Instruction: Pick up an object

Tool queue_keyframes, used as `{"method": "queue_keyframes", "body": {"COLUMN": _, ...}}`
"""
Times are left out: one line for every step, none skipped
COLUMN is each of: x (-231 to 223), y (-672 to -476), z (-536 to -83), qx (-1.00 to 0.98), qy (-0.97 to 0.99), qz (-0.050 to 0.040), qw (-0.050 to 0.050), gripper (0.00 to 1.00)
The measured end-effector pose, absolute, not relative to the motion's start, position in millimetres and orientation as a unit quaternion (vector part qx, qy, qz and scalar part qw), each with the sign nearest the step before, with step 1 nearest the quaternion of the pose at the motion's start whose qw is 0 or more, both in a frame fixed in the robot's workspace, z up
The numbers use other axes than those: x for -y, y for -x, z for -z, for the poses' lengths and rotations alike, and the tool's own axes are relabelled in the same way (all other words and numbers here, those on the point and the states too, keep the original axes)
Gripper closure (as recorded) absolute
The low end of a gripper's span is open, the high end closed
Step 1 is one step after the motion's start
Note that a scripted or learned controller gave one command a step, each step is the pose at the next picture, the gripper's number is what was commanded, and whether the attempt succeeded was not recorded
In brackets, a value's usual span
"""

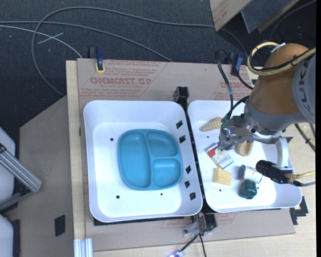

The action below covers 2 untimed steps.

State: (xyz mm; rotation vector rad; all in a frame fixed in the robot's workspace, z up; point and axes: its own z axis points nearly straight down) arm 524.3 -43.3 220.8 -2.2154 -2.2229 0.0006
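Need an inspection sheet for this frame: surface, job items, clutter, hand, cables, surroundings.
Surface: cardboard-topped bench with two white bins, left bin and right bin, side by side.
Job's things: right bin holds a cone-shaped tan piece, a red-and-white packet, a yellow wedge, a grey-white cylinder, a dark teal object and a tan piece.
Clutter: blue divided plate in the left bin.
Hand: hand low over the right bin near the packet; finger state unclear.
Cables: grey cables loop on the floor; dark cables run to the arm.
Surroundings: dark carpet; cardboard box at top.
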Motion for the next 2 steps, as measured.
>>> {"method": "queue_keyframes", "body": {"x": -4, "y": -531.4, "z": -214, "qx": 0.709, "qy": 0.705, "qz": 0.0000, "qw": 0.001, "gripper": 1.00}}
{"method": "queue_keyframes", "body": {"x": -51, "y": -536.7, "z": -225, "qx": 0.709, "qy": 0.705, "qz": 0.0012, "qw": 0.000, "gripper": 1.00}}
